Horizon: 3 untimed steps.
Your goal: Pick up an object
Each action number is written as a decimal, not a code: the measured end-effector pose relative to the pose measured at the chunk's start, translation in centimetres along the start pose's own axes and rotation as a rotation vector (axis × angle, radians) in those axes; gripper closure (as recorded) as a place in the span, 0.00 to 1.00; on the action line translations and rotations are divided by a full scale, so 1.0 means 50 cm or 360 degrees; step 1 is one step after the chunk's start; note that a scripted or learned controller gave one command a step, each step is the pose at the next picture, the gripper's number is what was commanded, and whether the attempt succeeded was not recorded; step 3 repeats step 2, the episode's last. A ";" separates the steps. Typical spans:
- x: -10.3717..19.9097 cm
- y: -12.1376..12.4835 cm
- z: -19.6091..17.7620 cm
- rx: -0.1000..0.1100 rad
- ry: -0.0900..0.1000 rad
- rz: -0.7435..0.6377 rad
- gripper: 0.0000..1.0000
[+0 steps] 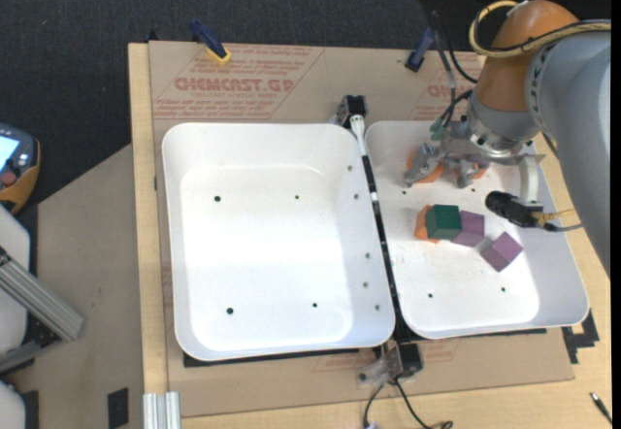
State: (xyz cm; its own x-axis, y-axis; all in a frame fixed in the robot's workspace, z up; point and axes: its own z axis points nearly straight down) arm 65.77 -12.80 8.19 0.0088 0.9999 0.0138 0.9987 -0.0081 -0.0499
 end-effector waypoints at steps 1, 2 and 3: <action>0.040 0.009 0.000 -0.0051 -0.0019 -0.0007 0.00; 0.042 0.017 -0.029 -0.0081 -0.0024 -0.0015 1.00; 0.042 0.017 -0.029 -0.0081 -0.0024 -0.0015 1.00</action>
